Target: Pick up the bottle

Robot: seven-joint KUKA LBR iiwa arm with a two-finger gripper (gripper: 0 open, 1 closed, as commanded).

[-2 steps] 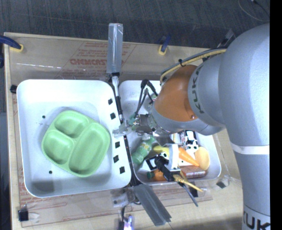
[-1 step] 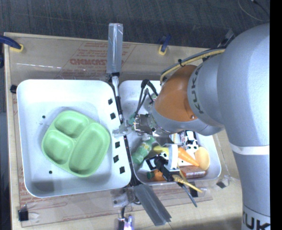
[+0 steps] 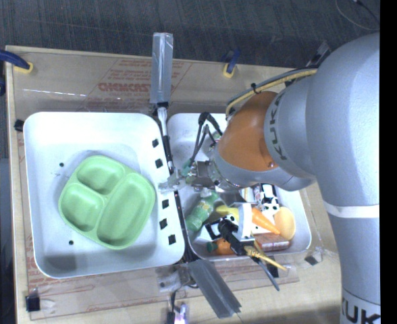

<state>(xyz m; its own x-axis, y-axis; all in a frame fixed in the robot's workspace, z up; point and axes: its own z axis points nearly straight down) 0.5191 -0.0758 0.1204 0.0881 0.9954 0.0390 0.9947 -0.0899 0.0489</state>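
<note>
Looking down on the worktop [image 3: 84, 79], the grey arm [image 3: 333, 113] with its orange band [image 3: 249, 140] comes in from the right and hangs over the right bin [image 3: 185, 130]. The pincer [image 3: 195, 175] sits low by that bin's left wall, just above the clutter, but honestly I can't tell if it's spread or pressed together, the wrist and cables hide too much. Nothing visibly pinched.

The bottle [image 3: 202, 212], green, lies tilted in the right bin, just below the pincer and near the wall between the two bins.

Counts: two white bins side by side. One green tray [image 3: 107, 201] with three compartments in the left bin [image 3: 50, 133]. The right bin has a pile next to the bottle: one carrot [image 3: 265, 223], one yellowish egg-shaped thing [image 3: 284, 223], one black-and-white toy [image 3: 269, 199], plus smaller bits too jumbled to name.

The worktop is light wood with red print under a clear sheet, blue clamps [image 3: 13, 61] at its far edge, dark floor [image 3: 84, 12] beyond.
</note>
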